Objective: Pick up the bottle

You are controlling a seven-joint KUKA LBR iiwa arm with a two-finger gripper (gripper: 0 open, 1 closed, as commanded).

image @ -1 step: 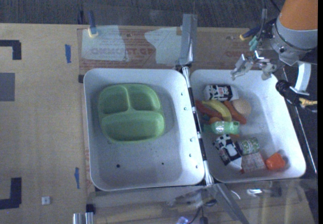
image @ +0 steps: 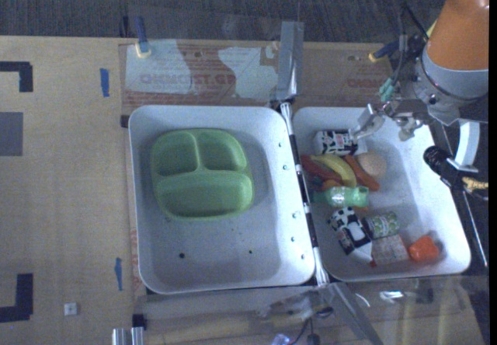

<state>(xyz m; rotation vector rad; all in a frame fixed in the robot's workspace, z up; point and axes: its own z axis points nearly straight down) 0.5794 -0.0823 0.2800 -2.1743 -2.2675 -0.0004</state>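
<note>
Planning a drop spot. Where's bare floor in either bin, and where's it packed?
Left bin: bare floor in front of and right of the green divided tray. Right bin: bare along its right side, from below the end effector down toward the orange item. Packed along its left side: banana, green bottle, cartons.

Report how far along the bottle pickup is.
Nothing looks done yet: the green bottle lies on its side in the right bin among the other items. In hand: the tool hangs over that bin's far edge, near the cow-patterned carton. Left: reaching the bottle, gripping and lifting it.
</note>
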